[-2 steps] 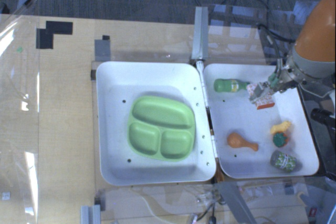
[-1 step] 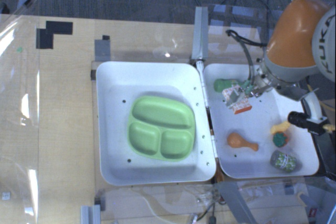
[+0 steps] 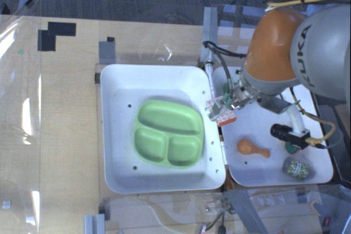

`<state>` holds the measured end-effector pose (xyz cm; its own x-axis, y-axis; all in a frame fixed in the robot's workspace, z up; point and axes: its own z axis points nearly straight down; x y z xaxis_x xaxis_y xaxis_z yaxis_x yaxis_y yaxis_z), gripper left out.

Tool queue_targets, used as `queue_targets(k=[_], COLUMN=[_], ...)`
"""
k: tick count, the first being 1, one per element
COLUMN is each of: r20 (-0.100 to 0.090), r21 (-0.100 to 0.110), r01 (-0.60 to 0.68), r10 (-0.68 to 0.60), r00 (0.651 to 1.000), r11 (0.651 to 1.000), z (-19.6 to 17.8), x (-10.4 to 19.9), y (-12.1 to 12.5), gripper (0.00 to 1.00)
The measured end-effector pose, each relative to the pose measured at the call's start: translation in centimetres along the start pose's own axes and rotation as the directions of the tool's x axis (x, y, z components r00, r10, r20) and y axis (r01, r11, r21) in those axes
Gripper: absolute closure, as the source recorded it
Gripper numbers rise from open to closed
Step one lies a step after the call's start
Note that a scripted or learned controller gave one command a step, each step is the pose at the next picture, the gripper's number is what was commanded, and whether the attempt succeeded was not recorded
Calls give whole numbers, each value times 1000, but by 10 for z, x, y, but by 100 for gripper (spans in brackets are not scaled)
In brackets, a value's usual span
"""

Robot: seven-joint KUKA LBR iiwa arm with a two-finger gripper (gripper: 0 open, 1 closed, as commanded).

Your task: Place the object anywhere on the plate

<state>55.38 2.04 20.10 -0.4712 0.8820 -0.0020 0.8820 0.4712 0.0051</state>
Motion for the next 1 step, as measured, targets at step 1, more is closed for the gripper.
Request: queue_targets(k=[1], r20=[0], r21=[0], r01=[-1], r10=[1], r00=[1000], r11=[1000], z=[0], x=[0], y=[0], gripper=[0])
